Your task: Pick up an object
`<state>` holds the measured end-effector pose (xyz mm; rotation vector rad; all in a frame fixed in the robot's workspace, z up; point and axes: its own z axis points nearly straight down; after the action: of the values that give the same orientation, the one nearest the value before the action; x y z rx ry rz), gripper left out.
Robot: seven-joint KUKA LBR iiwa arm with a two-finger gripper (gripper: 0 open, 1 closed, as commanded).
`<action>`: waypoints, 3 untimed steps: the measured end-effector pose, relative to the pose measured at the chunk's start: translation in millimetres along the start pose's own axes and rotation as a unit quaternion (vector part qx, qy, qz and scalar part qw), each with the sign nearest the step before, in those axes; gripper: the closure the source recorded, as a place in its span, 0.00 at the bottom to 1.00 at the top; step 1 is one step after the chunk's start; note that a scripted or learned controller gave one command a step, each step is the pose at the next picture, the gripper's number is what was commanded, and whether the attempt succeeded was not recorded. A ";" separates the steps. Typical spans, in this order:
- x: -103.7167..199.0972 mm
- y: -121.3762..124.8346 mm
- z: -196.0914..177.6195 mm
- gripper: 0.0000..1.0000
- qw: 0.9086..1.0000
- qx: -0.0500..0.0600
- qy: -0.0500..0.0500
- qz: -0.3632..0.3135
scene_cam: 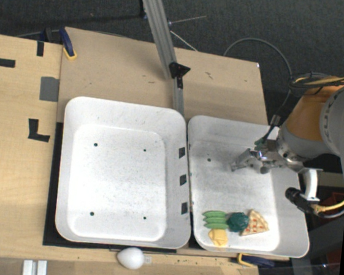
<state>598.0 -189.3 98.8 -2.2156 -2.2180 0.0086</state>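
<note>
Camera view: toys (234,223) near fingers (238,165).

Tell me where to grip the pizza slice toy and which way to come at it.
Grip the pizza slice across its two long edges, coming straight down from above. It lies flat near the right bin's front wall, and the green toy touches its left side, so a sideways approach looks blocked.

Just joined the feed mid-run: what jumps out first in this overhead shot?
The gripper hangs over the upper middle of the right bin, away from the toys. These toys cluster at the bin's near edge: a green pea pod, a dark green piece, a pizza slice. A white egg lies outside on the bench.
</note>
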 end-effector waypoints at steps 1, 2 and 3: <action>0.7 -0.4 11.0 0.00 1.000 -0.002 -0.001 0.000; 1.4 -0.1 0.4 1.00 1.000 -0.003 -0.001 -0.001; -7.1 -0.5 -47.5 1.00 1.000 -0.006 -0.001 0.000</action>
<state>597.9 -196.4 146.2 -2.2227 -2.2252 -0.0021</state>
